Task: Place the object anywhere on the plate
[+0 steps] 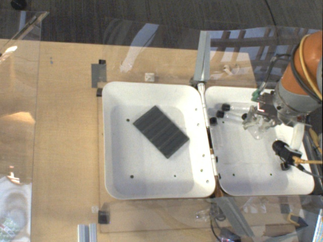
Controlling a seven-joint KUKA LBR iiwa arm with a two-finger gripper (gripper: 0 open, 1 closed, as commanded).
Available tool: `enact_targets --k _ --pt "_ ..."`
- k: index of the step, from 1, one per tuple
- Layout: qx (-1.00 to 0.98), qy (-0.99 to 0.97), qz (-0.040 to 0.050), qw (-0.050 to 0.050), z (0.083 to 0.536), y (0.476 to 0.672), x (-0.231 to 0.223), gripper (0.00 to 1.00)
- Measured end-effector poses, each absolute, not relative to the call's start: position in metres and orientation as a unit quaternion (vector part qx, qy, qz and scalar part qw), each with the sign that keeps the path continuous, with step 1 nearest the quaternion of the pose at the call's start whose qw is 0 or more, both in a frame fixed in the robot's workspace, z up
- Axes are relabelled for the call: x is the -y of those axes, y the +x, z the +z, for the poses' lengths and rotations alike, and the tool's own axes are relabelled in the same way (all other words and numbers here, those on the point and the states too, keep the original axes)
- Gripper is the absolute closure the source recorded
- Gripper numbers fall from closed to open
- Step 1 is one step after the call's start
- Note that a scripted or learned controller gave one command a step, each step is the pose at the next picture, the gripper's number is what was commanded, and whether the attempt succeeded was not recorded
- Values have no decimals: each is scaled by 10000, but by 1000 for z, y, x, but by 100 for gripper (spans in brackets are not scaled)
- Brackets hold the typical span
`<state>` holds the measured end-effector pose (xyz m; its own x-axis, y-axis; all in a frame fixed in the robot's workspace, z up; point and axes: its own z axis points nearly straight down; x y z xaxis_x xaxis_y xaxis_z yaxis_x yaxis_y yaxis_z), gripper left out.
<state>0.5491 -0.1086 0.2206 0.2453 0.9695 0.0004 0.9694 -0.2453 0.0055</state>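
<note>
A dark grey ribbed plate lies turned at an angle in the left bin, a little above its middle. Three small black pieces sit close together in the upper left part of the right bin; they are too small to tell whether they belong to one object. My gripper hangs over the upper middle of the right bin, just right of those pieces and apart from them. Nothing can be seen held in it.
The divider between the bins runs between the plate and the gripper. A small pale block and a dark bracket sit on the wooden bench behind the left bin.
</note>
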Motion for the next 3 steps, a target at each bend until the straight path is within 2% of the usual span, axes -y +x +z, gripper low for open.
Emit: enact_targets --k 1,2,3 --pt "-6362 7715 6 13 190 600 136 100" --pt "-6365 7711 97 121 119 635 150 100" --pt "-6786 7343 -49 -129 112 670 191 100"
